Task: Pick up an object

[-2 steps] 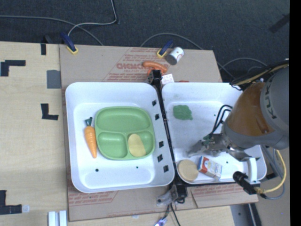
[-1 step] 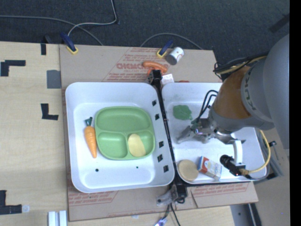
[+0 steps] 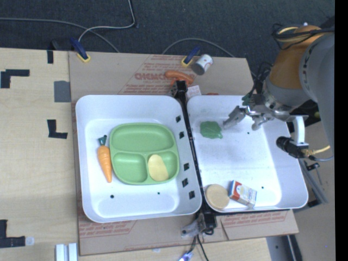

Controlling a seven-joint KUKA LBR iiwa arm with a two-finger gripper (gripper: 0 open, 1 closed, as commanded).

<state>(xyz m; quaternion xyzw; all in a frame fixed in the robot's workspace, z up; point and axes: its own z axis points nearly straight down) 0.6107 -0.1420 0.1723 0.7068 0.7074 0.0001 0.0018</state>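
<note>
Now the gripper (image 3: 240, 120) hangs over the right bin (image 3: 283, 197), fingers spread wide and holding nothing; the green lump (image 3: 210, 130) lies just beside its left fingertip (image 3: 227, 123).

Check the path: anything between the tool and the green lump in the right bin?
Nothing visible. The tool sits just right of the green lump, with bare bin floor between. The box and round disc lie at the near edge.

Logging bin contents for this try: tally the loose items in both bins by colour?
Green: 2 (divided plate, small green lump)
Orange: 1 (carrot)
Yellow: 1 (oval piece on the plate)
Tan: 1 (round disc)
Red and white: 1 (small carton)
Total: 6
</note>
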